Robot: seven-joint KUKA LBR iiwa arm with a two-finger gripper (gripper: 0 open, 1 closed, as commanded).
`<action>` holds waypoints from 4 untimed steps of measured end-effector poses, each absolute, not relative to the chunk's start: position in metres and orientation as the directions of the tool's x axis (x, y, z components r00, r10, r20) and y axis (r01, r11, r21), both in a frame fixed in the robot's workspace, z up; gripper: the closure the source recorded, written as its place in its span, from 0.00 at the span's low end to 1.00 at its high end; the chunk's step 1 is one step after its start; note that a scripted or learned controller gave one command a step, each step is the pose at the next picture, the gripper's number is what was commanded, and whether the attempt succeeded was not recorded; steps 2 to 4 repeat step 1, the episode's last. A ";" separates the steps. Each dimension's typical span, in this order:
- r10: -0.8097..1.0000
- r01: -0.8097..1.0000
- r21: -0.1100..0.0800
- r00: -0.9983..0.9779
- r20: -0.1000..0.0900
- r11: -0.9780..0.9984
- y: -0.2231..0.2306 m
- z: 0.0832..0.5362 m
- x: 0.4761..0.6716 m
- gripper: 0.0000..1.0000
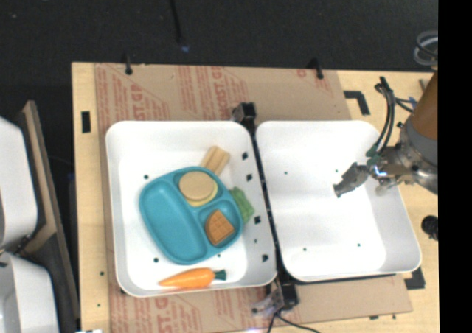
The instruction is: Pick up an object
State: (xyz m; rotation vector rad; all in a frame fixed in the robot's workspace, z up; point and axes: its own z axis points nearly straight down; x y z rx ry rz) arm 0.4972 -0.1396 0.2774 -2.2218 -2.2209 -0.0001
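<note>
The left bin (122, 250) holds a blue compartment plate (171, 225). On the plate lie a round tan biscuit (198, 186) and a brown waffle piece (220, 228). A wooden block (216, 158) touches the plate's far edge, and a green leafy piece (244, 205) sits at its right side. An orange carrot (193, 278) lies near the bin's front wall. My gripper (366, 179) hangs over the right part of the right bin (317, 236), far from all these objects. It is open, with nothing between its fingers.
The two bins meet at a black-clipped divider (258, 191) in the middle. Both stand on a cardboard sheet (184, 92) on the wooden bench. Cables (387, 107) run down by the arm at the right. White containers (15, 177) stand off the bench's left edge.
</note>
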 end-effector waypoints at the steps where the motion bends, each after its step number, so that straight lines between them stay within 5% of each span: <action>1: 1.000 1.000 -0.005 0.001 0.001 -0.001 -0.144 0.216 0.493 0.00; 4: 1.000 1.000 -0.005 0.001 0.001 -0.001 -0.144 0.216 0.493 0.00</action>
